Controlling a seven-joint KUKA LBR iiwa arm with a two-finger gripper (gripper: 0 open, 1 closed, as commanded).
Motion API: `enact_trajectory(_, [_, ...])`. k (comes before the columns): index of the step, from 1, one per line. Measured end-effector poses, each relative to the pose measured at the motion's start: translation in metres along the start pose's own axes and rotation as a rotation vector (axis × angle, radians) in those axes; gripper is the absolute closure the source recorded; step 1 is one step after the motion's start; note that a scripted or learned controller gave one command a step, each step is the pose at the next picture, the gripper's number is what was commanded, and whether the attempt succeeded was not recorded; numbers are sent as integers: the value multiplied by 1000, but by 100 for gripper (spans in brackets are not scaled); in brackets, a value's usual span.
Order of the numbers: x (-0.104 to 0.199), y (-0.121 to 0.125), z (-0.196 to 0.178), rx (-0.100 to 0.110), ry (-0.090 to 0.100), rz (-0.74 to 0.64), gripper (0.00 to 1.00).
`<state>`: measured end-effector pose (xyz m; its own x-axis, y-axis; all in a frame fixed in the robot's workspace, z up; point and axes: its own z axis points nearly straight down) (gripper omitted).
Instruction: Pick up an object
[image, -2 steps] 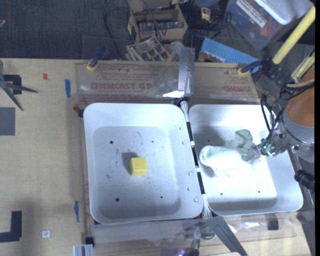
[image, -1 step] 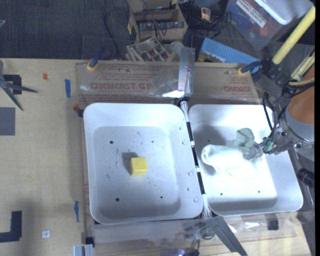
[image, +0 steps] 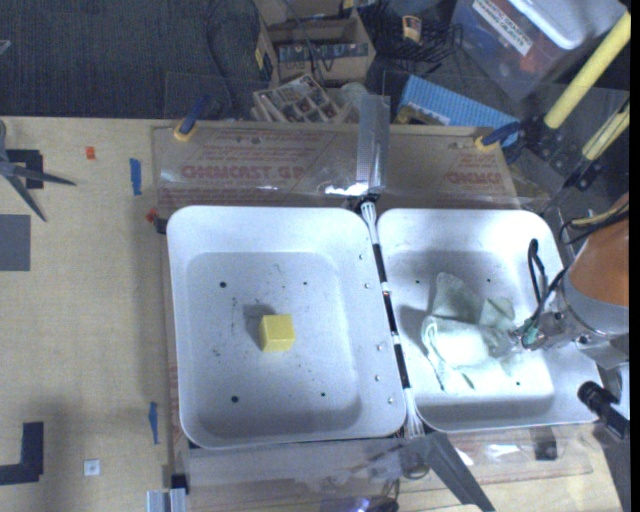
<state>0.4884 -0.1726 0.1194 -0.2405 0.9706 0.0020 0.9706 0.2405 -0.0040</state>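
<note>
A small yellow block (image: 277, 332) lies near the middle of the left bin (image: 200, 250). In the right bin (image: 420, 235) lies a pale, whitish-green crumpled soft item (image: 458, 322), spread over the bin's floor. The arm comes in from the right, its orange band (image: 605, 268) above the bin's right rim. My gripper (image: 523, 336) is low inside the right bin, at the right edge of the crumpled item and seemingly touching it. The arm's wrist hides part of the bin's right side.
A ridge (image: 385, 300) separates the two bins. A clear plastic sheet (image: 270, 165) lies behind them on the wooden bench. Cables and boxes (image: 320, 50) crowd the far edge. Black cables (image: 540, 275) hang beside the wrist.
</note>
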Motion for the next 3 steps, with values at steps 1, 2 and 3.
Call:
enact_trajectory(1, [8,67,-41,-1,-1,-40,100])
enact_trajectory(2, [6,95,-38,-1,-3,297,100])
enact_trajectory(3, [10,88,-14,4,1,463,100])
